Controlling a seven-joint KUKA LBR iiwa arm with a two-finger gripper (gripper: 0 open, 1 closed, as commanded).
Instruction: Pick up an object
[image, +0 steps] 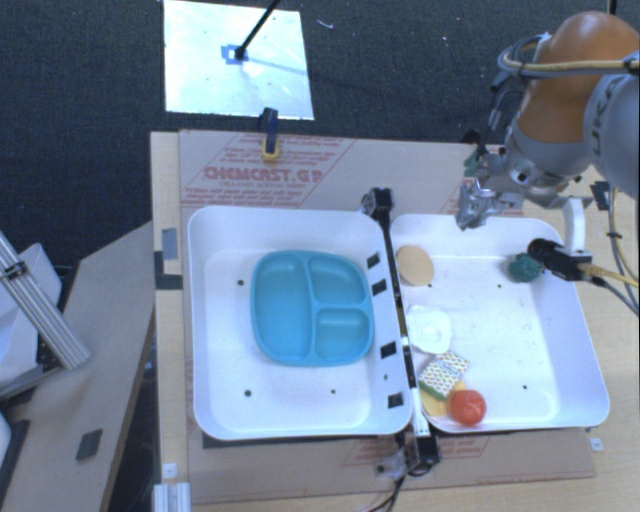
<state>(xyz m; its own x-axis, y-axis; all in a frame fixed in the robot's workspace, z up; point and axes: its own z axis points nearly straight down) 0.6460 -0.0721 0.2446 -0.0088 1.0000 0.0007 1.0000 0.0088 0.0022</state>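
My gripper (477, 211) hangs over the far edge of the right bin (560, 340), with nothing seen between its fingers. In that bin lie a tan round cookie-like piece (415, 265) near the far left, a white fried-egg piece (431, 329) below it, a checkered sandwich-like piece (441, 376), a yellow piece (432, 401) and a red tomato (467, 406) at the near left corner. A dark green lump (524, 267) rests near the far right, beside a black part of the arm. The gripper is above and to the right of the tan piece.
The left bin (220, 330) holds a blue divided plate (312, 307). A black divider with clips (392, 310) runs between the bins. The arm's orange band (580, 80) and grey body fill the upper right. A yellow clamp (270, 135) sits on the cardboard behind the bins.
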